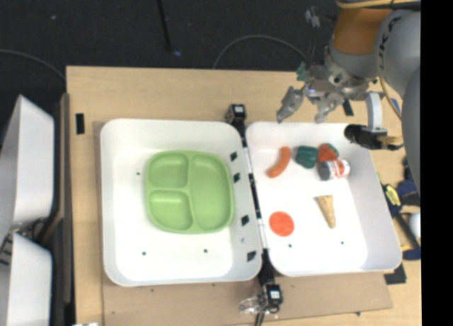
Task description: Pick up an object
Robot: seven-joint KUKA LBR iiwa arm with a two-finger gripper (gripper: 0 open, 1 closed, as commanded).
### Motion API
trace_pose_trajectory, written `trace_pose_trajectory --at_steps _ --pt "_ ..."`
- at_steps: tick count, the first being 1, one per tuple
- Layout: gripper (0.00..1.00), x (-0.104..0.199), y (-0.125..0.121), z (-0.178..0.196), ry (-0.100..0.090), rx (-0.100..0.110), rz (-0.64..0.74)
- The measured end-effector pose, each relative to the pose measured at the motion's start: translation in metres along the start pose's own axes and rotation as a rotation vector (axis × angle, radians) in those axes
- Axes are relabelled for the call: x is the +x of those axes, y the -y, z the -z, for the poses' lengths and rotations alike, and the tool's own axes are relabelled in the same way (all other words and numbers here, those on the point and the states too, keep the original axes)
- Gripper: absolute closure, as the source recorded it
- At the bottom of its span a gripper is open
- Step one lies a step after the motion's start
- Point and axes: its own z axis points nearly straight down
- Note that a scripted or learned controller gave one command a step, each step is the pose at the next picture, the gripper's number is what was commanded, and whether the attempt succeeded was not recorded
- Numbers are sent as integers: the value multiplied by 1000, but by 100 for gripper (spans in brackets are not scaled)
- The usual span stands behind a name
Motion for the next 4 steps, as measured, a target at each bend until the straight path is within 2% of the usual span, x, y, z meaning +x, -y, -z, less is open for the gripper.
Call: trace_pose_trajectory --at_steps 1,4 --pt "0 0 -2 9 0 -14 1" --pt "0 0 7 -122 3 -9 -1"
